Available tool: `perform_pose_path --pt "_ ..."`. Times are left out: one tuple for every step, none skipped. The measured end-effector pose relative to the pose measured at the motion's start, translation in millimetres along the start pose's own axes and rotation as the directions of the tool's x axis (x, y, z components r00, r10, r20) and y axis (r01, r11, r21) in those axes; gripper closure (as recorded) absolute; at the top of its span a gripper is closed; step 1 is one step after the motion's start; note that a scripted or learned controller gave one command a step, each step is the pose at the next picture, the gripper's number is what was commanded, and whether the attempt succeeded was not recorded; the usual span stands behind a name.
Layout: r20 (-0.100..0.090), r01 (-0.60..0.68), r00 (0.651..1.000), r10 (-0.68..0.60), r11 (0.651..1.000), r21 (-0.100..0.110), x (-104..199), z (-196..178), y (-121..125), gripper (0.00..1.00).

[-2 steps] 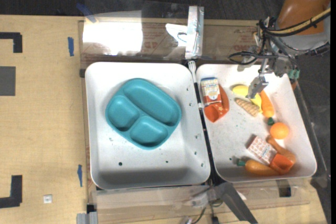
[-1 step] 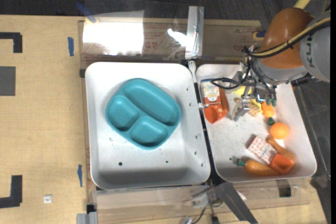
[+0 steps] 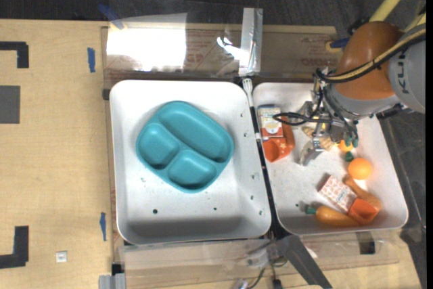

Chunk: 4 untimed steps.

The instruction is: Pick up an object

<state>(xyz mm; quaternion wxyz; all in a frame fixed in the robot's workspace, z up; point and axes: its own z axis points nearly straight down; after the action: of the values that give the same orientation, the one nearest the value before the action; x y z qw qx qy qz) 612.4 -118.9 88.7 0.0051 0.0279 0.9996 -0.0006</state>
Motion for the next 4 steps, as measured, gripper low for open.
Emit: perform_pose_path --pt "0.016 0.002 1.0 -0.002 1.0 0.003 -4.7 -15.0 0.5 1.0" --pt "0.01 -0.027 1.0 0.028 1.0 -0.002 -43.6 -133.1 41.2 1.0" --pt "0.012 -0.027 1.0 0.027 1.0 -0.002 -43.9 -140.8 41.1 1.0" --pt "0.024 -0.025 0.999 0.025 1.0 -0.001 -46.3 -153.7 42.1 1.0"
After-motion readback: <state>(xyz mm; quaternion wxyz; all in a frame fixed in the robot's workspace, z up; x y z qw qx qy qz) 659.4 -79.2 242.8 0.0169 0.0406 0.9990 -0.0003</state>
